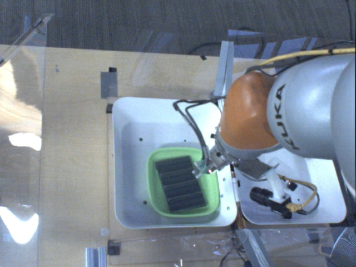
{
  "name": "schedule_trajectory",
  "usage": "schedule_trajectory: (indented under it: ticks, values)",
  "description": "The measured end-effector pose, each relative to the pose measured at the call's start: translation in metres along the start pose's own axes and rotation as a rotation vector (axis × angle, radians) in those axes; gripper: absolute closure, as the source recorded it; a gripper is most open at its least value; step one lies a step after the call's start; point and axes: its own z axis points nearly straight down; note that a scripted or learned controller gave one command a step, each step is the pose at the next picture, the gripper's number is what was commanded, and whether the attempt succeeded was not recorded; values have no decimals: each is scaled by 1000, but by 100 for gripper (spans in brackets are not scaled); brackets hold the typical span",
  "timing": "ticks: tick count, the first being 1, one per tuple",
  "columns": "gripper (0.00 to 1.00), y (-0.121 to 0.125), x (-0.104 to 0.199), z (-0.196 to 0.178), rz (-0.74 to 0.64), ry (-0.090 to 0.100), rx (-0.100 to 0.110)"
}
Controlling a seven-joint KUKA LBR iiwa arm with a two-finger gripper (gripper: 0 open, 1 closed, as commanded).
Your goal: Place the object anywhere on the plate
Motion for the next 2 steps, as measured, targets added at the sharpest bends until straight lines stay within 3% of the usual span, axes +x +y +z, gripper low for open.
schedule_trajectory:
  ticks: [1,2]
  values:
    - [0,0,0,0,0,0,0]
    - [0,-7,-70,-1,-103,-4,-4]
